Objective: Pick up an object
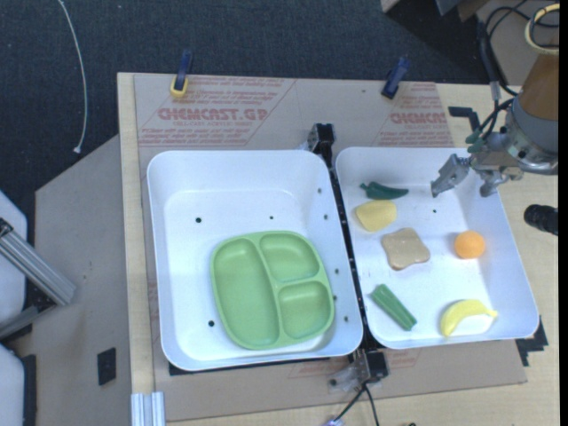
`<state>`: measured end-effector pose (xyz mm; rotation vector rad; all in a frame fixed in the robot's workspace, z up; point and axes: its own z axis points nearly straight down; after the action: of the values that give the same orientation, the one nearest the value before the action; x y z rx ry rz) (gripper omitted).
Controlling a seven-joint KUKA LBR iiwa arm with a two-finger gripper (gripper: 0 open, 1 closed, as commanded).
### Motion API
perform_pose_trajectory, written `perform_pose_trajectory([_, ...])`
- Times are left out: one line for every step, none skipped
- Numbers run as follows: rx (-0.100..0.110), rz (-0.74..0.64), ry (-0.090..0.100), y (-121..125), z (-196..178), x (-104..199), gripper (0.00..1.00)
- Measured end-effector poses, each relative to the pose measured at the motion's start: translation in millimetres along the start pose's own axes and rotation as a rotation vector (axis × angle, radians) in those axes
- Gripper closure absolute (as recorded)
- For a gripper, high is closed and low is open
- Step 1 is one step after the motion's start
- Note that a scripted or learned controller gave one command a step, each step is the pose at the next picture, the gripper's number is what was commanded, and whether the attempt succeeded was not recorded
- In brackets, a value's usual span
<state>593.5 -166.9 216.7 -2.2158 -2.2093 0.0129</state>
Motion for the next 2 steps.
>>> perform_pose_trajectory([-0.014,-0.003,-0.003,3,-8,0,0.0])
perform_pose_trajectory([-0.01,-0.003,-0.002,8,52,3,0.0])
